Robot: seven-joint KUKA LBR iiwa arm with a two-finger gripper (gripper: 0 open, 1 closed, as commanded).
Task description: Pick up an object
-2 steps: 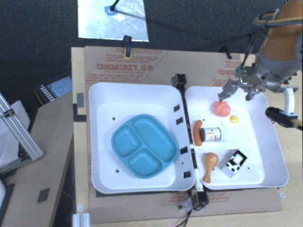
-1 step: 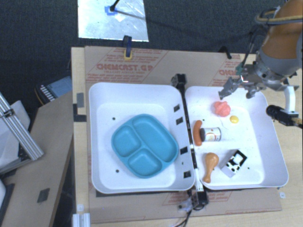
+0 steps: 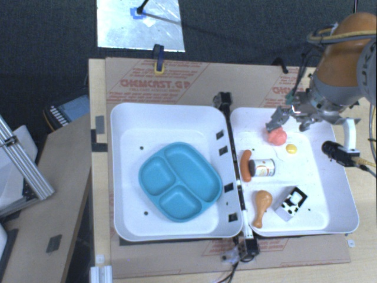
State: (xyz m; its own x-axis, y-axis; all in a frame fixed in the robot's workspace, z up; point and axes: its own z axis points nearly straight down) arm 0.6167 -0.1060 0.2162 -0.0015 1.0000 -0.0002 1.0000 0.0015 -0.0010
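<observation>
My gripper hangs over the back of the right bin, open, with nothing between its fingers. A pink ball lies just below its left fingertip, close to it or touching. A small yellow piece sits a little to the ball's right. Further forward lie an orange sausage, a small can on its side, a tan drumstick and a black-and-white patterned block.
The left bin holds a blue divided plate. A black divider runs between the two bins. A black fitting with a cable sits at the right bin's right rim.
</observation>
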